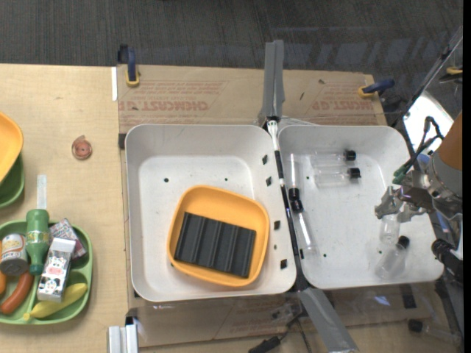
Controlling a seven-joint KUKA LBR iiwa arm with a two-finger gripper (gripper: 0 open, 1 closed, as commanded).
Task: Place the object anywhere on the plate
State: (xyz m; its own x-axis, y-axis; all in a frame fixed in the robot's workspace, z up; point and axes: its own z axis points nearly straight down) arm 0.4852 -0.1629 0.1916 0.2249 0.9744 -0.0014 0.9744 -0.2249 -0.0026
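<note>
An orange square plate point(185, 206) lies in the left bin point(147, 153), tilted toward its front. A black ridged slab point(216, 245) rests on the plate. In the right bin point(331, 267), several clear bottles with black caps lie loose: two near the back point(329, 157) point(335, 176) and one near the front right point(388, 258). My gripper point(398, 207) hangs over the right side of the right bin, just above and behind that front bottle. From this angle I see nothing clearly between its tips.
Two more clear tubes point(296, 197) lie along the right bin's left wall. On the wooden table to the left stand a green tray of toy food point(44, 271), an orange bowl point(7, 149) and a small pink disc point(82, 148). Clamps hold the cardboard at the back.
</note>
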